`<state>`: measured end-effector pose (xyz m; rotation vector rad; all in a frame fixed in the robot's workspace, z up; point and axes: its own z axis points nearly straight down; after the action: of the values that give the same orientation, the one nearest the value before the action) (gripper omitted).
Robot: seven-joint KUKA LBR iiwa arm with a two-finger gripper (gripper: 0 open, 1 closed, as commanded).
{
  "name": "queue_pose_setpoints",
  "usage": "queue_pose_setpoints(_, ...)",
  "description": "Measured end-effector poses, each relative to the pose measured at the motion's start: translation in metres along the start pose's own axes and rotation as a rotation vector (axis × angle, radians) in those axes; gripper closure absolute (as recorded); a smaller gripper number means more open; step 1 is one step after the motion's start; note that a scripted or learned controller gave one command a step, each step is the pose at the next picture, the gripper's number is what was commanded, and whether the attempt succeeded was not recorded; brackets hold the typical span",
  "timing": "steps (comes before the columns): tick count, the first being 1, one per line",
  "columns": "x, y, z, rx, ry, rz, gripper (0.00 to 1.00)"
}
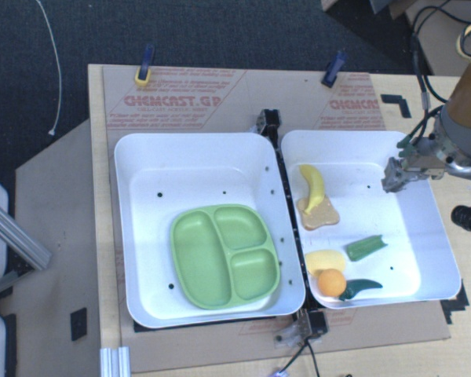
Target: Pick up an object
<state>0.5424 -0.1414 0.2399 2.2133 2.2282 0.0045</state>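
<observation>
Progress was judged minimal — nothing was seen lifted. The gripper point(394, 176) was positioned over the right bin point(432, 234), near its far right corner, apart from all items. A banana point(312, 184) — yellow, curved — was resting on a tan bread slice point(319, 214) beside the left wall.

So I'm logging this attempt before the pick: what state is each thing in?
claw: over the right bin, holding nothing visible
banana: lying loose, resting on the bread slice
orange: loose, in the near corner
green pepper: lying flat, untouched
green tray: flat in the left bin
</observation>
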Motion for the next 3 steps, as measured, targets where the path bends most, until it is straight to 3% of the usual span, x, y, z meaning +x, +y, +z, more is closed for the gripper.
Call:
queue_pose_setpoints(2, 0.1, -0.006, 0.019, 0.006, 0.002, 0.001, 1.0)
queue_pose_setpoints(3, 0.159, -0.013, 0.011, 0.004, 0.002, 0.0, 1.0)
